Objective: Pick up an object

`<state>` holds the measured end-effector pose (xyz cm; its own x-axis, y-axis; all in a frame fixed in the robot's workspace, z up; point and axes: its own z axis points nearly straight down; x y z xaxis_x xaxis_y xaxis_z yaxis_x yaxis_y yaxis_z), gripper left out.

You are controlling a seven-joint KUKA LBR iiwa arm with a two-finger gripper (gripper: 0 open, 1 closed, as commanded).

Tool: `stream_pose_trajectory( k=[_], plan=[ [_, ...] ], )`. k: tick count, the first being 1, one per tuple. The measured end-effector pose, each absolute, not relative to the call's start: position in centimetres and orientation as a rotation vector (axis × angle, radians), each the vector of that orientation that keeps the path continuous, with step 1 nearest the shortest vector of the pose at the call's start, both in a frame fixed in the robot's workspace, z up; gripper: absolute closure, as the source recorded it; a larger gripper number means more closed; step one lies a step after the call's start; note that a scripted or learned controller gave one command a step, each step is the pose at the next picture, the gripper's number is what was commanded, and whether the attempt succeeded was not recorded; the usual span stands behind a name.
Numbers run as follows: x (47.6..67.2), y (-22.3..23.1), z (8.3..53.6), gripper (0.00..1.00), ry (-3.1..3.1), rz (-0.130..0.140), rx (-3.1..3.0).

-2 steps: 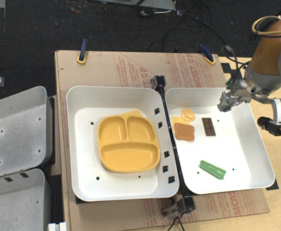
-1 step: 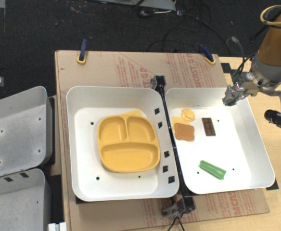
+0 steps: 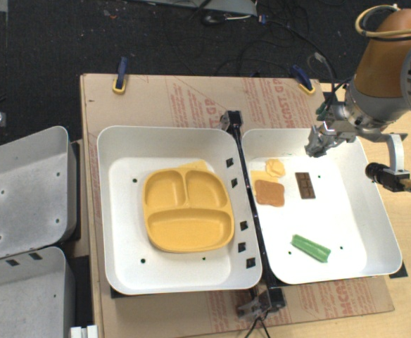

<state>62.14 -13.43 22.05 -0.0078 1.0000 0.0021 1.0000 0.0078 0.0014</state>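
The right bin (image 3: 374, 210) holds a green stick-shaped piece (image 3: 310, 248) near its front, a dark brown bar (image 3: 305, 185) in the middle, a tan square slab (image 3: 269, 193) and a small yellow round piece (image 3: 275, 167) toward its left side. My gripper (image 3: 318, 145) hangs over the bin's back edge, up and right of the brown bar, apart from all the pieces. Nothing shows between its fingers.
The left bin (image 3: 114, 189) carries a yellow three-compartment tray (image 3: 188, 210). A black divider (image 3: 244, 196) runs between the bins. White lids (image 3: 22, 182) lie off the bench at left. Clamps (image 3: 121, 76) hold the board at the back.
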Motion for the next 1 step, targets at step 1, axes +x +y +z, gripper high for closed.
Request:
stream_pose_trajectory(
  k=[1],
  plan=[
    [61.23,-9.07,21.79,1.0,-2.227,0.0,-2.213]
  ],
)
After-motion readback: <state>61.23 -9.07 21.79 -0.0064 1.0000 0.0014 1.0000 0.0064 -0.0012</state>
